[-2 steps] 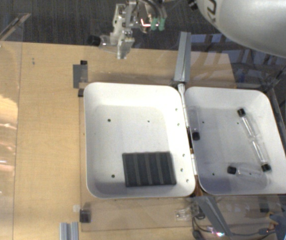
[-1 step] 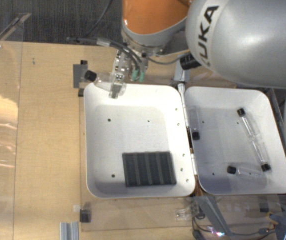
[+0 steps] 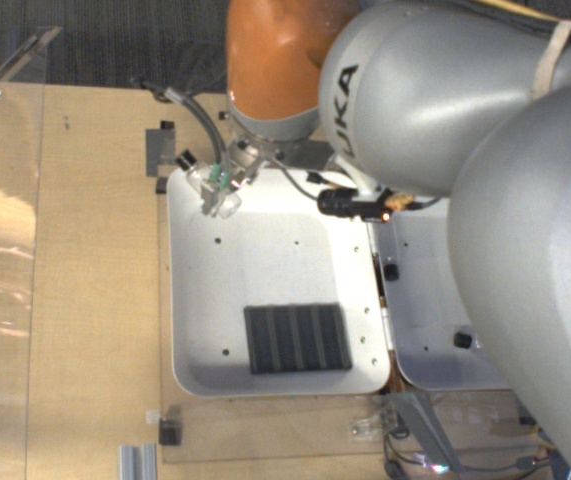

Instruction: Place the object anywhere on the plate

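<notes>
A dark ribbed rectangular plate (image 3: 297, 338) lies flat in the near part of the left white bin (image 3: 190, 298). My gripper (image 3: 215, 196) hangs over that bin's far left corner, well away from the plate. A small green bit (image 3: 223, 178) shows at the gripper; it is too small to tell whether it is a held object or part of the tool. The orange band and grey arm (image 3: 415, 98) cover the top right of the view.
The arm hides most of the right bin (image 3: 425, 358), where a small dark piece (image 3: 462, 340) lies. A black connector (image 3: 350, 203) hangs over the left bin's far right side. Bare wooden bench (image 3: 75, 268) spreads to the left.
</notes>
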`<state>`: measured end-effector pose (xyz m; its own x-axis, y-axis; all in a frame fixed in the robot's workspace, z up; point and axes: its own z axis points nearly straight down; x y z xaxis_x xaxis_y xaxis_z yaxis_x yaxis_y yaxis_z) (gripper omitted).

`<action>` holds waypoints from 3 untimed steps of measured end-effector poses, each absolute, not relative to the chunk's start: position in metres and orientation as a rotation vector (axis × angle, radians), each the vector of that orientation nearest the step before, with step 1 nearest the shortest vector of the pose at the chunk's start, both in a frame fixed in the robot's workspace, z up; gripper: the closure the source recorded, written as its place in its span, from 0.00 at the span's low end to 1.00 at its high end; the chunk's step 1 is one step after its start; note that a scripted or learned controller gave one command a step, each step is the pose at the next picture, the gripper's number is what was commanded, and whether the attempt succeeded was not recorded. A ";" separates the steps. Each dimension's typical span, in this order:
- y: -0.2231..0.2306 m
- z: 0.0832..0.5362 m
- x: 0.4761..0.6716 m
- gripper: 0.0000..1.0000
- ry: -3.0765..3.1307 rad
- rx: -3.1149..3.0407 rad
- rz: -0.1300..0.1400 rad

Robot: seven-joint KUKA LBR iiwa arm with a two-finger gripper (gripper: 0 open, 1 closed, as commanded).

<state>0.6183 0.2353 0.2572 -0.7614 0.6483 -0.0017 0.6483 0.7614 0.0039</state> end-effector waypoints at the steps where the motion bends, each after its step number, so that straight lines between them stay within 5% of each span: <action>1: 0.228 0.121 0.618 1.00 2.809 1.406 0.004; 2: 0.220 0.225 0.669 1.00 2.436 1.979 0.008; 3: 0.222 0.094 0.613 1.00 2.444 1.972 0.006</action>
